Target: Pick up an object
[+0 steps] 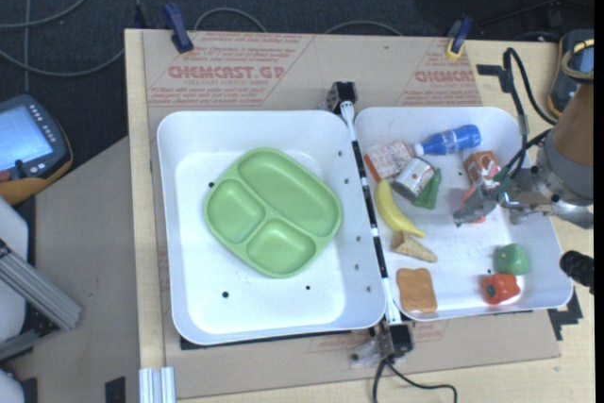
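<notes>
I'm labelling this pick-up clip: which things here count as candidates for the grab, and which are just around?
Candidates, right white bin:
yellow banana
blue plastic bottle
small grey tin can
red-and-white packet
tan bread slice
green pepper toy
red tomato toy

Lying about:
green divided plastic plate, left white bin
blue clamps

Arm (566,160) low, reaching from the right

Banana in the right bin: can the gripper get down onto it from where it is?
Probably yes. The banana lies uncovered, and the gripper hovers just right of it; the small can crowds its upper end.
</notes>
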